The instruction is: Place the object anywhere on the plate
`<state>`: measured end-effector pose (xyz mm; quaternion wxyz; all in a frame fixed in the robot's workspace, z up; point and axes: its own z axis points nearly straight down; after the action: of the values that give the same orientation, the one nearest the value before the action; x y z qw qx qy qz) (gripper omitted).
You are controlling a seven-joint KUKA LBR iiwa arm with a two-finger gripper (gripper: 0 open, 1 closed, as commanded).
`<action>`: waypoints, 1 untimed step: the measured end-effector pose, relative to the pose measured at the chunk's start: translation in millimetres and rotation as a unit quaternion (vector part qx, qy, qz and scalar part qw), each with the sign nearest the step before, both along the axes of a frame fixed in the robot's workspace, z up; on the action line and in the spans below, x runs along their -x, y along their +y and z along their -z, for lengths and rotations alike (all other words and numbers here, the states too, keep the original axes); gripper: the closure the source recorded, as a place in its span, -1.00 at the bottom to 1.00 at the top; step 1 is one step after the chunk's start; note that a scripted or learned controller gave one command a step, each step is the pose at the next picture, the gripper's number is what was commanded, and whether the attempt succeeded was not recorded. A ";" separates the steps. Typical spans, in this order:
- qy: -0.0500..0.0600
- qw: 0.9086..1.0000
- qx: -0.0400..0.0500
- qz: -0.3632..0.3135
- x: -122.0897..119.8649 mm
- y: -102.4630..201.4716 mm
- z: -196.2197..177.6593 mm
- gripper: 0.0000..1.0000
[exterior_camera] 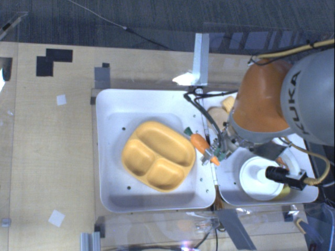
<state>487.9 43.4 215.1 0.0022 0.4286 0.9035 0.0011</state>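
A yellow three-compartment plate (157, 155) lies in the left white bin (112, 192). A small orange toy carrot (198, 141) with a green top hangs just past the plate's right rim, over the divide between the two bins. My gripper (213, 153) is at the carrot's lower end. Its fingers are shut on the carrot, and an orange tip pokes out below them. The grey arm with its orange band (261, 101) reaches in from the right and hides much of the right bin.
The right bin (230, 195) holds a white round cup (259, 179), a pale yellowish item (227, 104) at its back, and a yellow piece (284, 191) at the front. A metal post (201, 56) stands behind the bins. Cables run beside the gripper.
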 end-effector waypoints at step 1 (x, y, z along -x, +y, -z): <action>-0.002 0.993 0.000 -0.122 -46.5 48.4 -35.5 1.00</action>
<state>534.4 91.8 250.5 0.0036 0.3154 0.9490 0.0026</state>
